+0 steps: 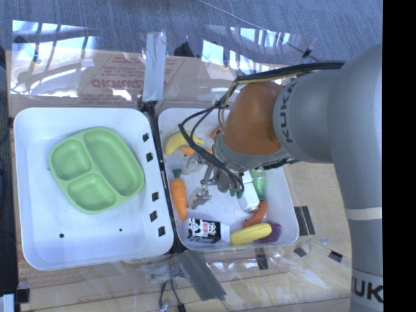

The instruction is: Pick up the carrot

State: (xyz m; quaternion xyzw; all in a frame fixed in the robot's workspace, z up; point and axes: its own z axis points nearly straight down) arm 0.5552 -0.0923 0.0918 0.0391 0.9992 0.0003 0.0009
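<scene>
The carrot (179, 198) lay lengthwise along the left wall of the right bin (290, 208), its green top toward the far end, just beside the divider between the two bins. The gripper (203, 195) hung low over the middle of that bin, close to the carrot's right side, its metal fingers appearing parted with nothing seen between them. A miss was judged the likeliest failure: with the carrot pressed so near the wall, one finger could be blocked by the bin's edge, or the carrot could be pushed and rolled aside rather than closed upon. The crowding was also a hazard, since a neighbouring item could be caught instead. In the right bin were also seen a banana (179, 141) at the far end, a small black-and-white box (204, 229) at the near edge, a yellow corn cob (251, 233) with a purple piece (274, 229) beside it, an orange-red item (258, 212) and a green bottle (259, 183) partly hidden under the wrist. The left bin (32, 174) held a green divided plate (96, 168), whose three compartments were bare.
</scene>
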